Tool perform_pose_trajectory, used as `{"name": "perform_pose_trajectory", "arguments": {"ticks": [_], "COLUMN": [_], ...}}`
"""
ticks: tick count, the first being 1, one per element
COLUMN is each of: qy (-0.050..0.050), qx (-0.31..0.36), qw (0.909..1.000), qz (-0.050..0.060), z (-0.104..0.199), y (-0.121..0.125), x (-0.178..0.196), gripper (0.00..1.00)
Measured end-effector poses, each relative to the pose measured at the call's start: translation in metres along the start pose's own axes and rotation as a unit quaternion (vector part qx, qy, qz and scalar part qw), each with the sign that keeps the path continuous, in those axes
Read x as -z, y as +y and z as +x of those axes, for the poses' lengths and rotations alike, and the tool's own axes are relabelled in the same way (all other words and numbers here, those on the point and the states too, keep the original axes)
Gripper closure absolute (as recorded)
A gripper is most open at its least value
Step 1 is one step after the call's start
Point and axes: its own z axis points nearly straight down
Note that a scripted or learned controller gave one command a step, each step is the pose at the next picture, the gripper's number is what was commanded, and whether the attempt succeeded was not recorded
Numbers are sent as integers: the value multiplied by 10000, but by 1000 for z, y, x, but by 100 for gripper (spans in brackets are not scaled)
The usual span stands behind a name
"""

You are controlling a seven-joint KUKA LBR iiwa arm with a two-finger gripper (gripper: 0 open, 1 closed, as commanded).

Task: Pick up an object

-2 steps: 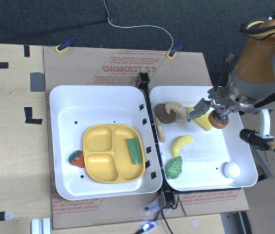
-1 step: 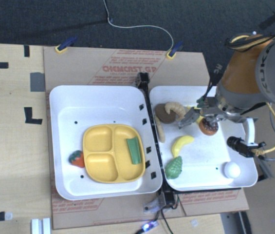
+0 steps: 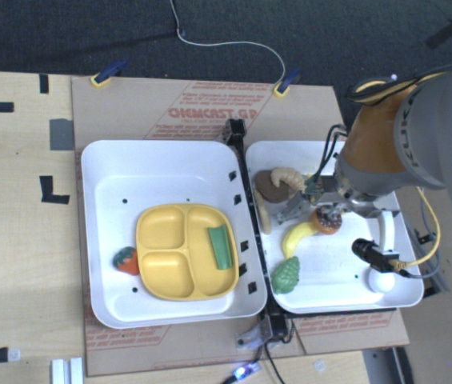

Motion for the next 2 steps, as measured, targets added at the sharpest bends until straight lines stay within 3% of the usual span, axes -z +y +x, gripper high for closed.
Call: {"name": "perform_pose_trajectory", "arguments": {"ticks": [1, 2], "qy": [-7, -57], "qx": [8, 1], "qw": [10000, 9999], "qz": [-53, -101], "z": [1, -3], "y": [2, 4], "x": [-43, -29], "gripper": [0, 100]}}
